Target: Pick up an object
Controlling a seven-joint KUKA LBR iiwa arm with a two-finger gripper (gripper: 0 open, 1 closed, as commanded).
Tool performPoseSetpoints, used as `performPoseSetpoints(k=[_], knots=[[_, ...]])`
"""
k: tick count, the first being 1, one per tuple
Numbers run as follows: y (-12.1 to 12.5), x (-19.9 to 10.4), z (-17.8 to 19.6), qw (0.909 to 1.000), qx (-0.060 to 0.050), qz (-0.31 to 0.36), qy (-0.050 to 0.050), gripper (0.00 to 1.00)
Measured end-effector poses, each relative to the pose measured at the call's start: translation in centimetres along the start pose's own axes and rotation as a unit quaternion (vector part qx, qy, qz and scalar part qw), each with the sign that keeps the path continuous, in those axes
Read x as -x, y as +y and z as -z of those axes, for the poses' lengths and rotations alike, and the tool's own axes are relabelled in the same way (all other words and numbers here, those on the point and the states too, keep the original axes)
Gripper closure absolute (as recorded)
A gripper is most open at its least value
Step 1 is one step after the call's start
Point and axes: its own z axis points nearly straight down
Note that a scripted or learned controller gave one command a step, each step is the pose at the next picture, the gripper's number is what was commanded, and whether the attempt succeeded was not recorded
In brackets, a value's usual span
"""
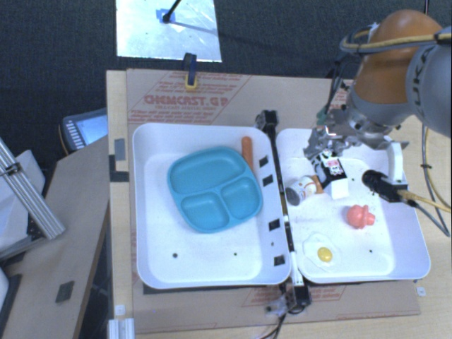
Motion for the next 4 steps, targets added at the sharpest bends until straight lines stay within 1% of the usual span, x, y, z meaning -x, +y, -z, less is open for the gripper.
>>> performPoseSetpoints(k=[1,2,3,4], knots=[[-2.8,-5.8,-0.4,1.0000,-0.001,0.000,0.000,1.00],[-5.4,-10.4,-1.8,1.0000,-0.001,0.000,0.000,1.00],[-8.8,-15.6,-0.8,1.0000,-0.001,0.001,0.000,1.00],[-8.6,-15.2,-0.9,1.0000,0.000,-0.003,-0.001,0.00]])
